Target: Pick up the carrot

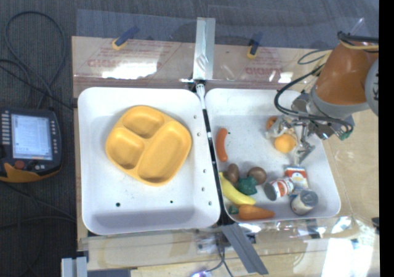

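The carrot (pixel 255 212) is orange and lies flat along the front wall of the right bin (pixel 246 116), just below a banana (pixel 234 193). My gripper (pixel 294 140) hangs over the bin's right middle part, well behind the carrot and to its right. A small orange fruit (pixel 284 143) sits directly at the gripper's tip. The grey arm with its orange band (pixel 345 76) reaches in from the right.
A red sausage (pixel 221 144) lies near the divider. Around the carrot are a green item (pixel 248 184), brown pieces (pixel 257 175), a red-and-white can (pixel 280 189), a small carton (pixel 297 175) and a grey can (pixel 303 201). A yellow divided plate (pixel 149 143) sits in the left bin (pixel 98 208).
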Tool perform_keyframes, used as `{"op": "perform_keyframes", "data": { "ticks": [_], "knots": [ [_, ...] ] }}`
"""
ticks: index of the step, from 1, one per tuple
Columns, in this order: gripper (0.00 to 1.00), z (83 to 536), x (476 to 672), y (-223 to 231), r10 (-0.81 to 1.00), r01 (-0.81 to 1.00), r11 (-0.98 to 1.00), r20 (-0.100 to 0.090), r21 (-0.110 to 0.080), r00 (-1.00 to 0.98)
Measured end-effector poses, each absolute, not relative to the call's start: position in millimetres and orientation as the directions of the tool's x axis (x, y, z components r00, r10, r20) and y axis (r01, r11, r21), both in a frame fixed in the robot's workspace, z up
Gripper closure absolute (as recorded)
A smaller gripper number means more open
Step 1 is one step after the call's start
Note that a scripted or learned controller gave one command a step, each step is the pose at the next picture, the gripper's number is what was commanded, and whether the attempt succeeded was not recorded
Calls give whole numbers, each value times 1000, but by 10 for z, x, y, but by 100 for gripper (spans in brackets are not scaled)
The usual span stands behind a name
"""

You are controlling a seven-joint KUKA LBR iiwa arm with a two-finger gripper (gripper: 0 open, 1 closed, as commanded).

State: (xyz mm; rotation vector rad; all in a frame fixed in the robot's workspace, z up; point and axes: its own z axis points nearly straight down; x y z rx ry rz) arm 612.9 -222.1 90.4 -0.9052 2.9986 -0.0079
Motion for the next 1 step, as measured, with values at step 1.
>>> {"op": "perform_keyframes", "data": {
  "ticks": [1],
  "knots": [
    [0, 913, 5959, -2199, -520, -520, 854, -14, -10, -854]
  ]
}}
